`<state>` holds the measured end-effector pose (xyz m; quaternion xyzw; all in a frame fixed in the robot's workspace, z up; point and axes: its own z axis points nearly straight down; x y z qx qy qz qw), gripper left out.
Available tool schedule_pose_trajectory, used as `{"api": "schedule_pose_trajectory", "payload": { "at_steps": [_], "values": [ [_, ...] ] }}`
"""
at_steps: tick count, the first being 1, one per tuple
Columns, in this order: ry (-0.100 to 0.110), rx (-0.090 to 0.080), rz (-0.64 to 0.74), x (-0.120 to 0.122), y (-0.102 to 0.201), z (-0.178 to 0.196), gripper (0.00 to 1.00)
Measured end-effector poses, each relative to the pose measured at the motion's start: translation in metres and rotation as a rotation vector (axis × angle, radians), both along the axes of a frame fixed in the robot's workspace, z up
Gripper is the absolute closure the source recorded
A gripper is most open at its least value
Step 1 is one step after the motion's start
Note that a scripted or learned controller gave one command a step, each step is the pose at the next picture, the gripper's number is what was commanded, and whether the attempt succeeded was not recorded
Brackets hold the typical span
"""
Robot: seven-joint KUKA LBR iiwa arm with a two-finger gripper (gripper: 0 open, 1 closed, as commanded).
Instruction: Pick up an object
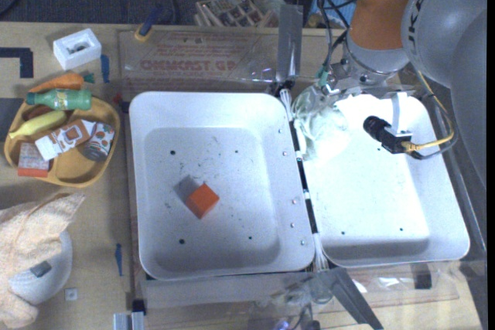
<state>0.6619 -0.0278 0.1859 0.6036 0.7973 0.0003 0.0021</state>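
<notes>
- We see the arm (433, 19) reaching over the right bin (387, 197).
- Left bin (209, 120) holds an orange block (204, 200) near its middle.
- End effector (329, 100) sits at the right bin's upper-left corner; we cannot tell its state.

Open bin floor (232, 158) around orange cube (204, 200)

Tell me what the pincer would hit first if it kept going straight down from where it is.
Probably the floor of the right bin near its upper left corner. The pincer points down there, blurred by glare, so depth is uncertain. The orange block lies in the left bin, off that line.
</notes>
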Motion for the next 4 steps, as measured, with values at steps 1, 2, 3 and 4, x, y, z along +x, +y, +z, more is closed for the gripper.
{"api": "schedule_pose_trajectory", "payload": {
  "at_steps": [1,2,3,4],
  "values": [
    [0.0,0.001,0.0,0.0,0.0,0.0,0.0],
    [-0.002,0.0,-0.003,0.006,-0.054,0.0,0.0],
    [0.002,0.001,0.048,0.005,-0.088,-0.08,0.0],
    [0.001,-0.003,0.144,0.006,-0.078,-0.092,0.0]
  ]
}}
